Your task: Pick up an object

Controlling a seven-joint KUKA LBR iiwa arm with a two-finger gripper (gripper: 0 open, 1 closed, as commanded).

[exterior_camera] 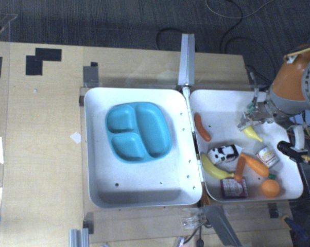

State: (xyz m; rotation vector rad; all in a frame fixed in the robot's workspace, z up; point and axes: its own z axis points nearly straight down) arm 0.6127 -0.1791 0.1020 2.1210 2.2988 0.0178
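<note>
A blue tray (139, 131) sits in the left bin (93, 153). Toy food is piled in the right bin (217, 104), with a small yellow piece (252, 133) just under the hand (254, 115). Whether the hand is gripping can't be told.

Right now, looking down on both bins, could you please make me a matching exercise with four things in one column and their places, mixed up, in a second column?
Things:
1. blue tray
2. red sausage
3. orange ball
4. black-and-white cow

Places:
A. right bin, near its front right corner
B. left bin, lying alone
C. right bin, about the middle, just above the banana
D. right bin, along its left wall

Pairs: 1-B, 2-D, 3-A, 4-C
</note>
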